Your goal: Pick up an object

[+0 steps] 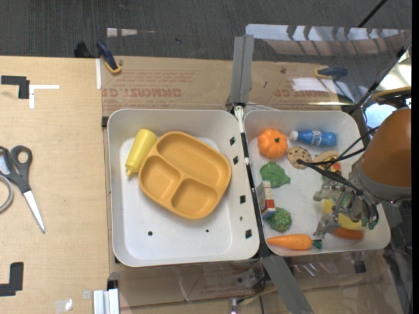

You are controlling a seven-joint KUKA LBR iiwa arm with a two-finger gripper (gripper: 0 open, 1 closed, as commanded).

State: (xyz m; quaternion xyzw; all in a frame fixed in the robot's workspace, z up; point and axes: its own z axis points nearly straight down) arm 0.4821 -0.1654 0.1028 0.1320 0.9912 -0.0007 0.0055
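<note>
Orange plastic carrot (289, 242) lies at near edge of right white bin (308, 118), w/ pincer (337, 216) just beside it, low over yellow-orange toys; open or closed: can't tell. Farther back: green broccoli (281, 219), orange pumpkin (273, 143), blue bottle (315, 137).

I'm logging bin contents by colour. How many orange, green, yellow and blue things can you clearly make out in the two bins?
Orange: 2, pumpkin, carrot
Green: 2, leaf, broccoli
Yellow: 2, tray, bottle
Blue: 1, blue bottle
Total: 7; things under the gripper are unclear.
</note>
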